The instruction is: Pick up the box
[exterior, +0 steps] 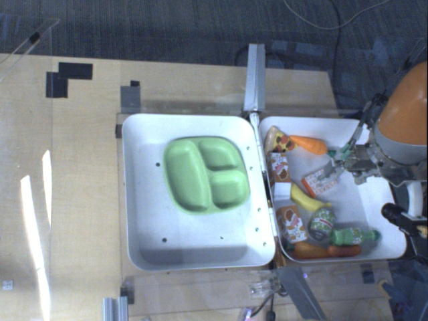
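At the frame's right we are seeing the gripper [332, 172] touching a flat orange-white box [319, 182]. Whether it is clenched, we cannot tell

A pale wooden bench [67, 199] is filling the frame's left and centre, carrying two white bins: the left bin [144, 246] at centre, the right bin [384, 246] lying beside it at right.
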